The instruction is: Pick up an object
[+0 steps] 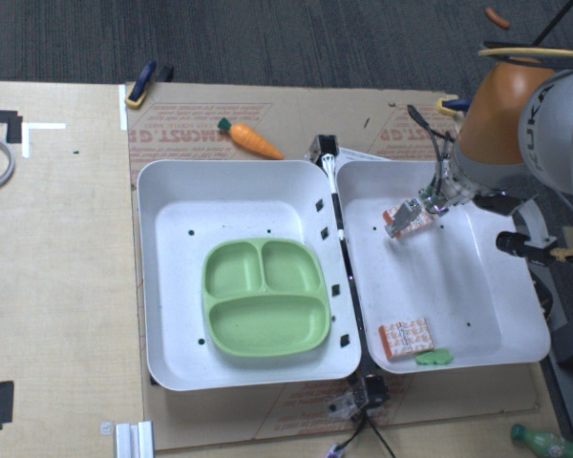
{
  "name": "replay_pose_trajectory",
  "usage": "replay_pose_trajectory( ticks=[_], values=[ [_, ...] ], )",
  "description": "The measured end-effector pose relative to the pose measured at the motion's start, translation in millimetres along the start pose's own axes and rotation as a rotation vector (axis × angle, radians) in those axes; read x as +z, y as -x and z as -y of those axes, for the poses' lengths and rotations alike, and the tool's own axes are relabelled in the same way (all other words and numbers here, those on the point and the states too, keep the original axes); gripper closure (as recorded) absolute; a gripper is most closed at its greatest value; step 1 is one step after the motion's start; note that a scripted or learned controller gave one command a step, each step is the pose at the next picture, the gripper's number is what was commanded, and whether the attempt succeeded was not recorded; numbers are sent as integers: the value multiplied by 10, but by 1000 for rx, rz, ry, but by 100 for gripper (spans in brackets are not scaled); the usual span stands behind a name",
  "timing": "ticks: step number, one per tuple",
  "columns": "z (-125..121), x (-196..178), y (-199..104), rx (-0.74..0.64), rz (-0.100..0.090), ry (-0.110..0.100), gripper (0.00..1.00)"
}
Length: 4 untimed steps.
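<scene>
In the upper right of the frame the gripper (428,201) hangs over the right bin (487,299), and a small red-and-white packet (404,218) sits tilted at its fingertips, lifted at an angle above the bin floor; the fingers look closed on the packet's upper right end, though they are small and partly blurred. The grey arm with its orange band (501,113) fills the frame's upper right corner above them. Lower in the same bin, near its bottom edge, a second flat orange-patterned packet (405,337) lies beside a small green piece (435,357), just touching or nearly so. The middle and right of this bin's floor are bare, leaving open room between the held packet and the two things below. The left bin (162,256) carries a green divided plate (265,297) in its lower centre, well clear of the rim on the left and top. Outside the bins, a toy carrot (251,138) lies on the cardboard just above the left bin's upper edge, and a blue clip (141,83) sits further toward the upper left.
</scene>
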State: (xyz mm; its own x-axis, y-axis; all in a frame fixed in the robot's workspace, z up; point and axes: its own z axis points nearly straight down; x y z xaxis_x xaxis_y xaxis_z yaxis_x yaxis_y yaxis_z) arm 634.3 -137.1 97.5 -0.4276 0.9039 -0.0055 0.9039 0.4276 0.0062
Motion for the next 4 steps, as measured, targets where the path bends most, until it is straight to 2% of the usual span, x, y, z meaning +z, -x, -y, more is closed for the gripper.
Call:
replay_pose_trajectory(
  ticks=[1, 2, 3, 4],
  values=[
    [-11, -109, 11, 3, 3, 4, 100],
    [-183, -953, -948, 258, -3, -5, 100],
    [-182, -952, -947, 259, -3, -5, 0],
    [231, -404, -340, 397, -4, -9, 0]
  ],
)
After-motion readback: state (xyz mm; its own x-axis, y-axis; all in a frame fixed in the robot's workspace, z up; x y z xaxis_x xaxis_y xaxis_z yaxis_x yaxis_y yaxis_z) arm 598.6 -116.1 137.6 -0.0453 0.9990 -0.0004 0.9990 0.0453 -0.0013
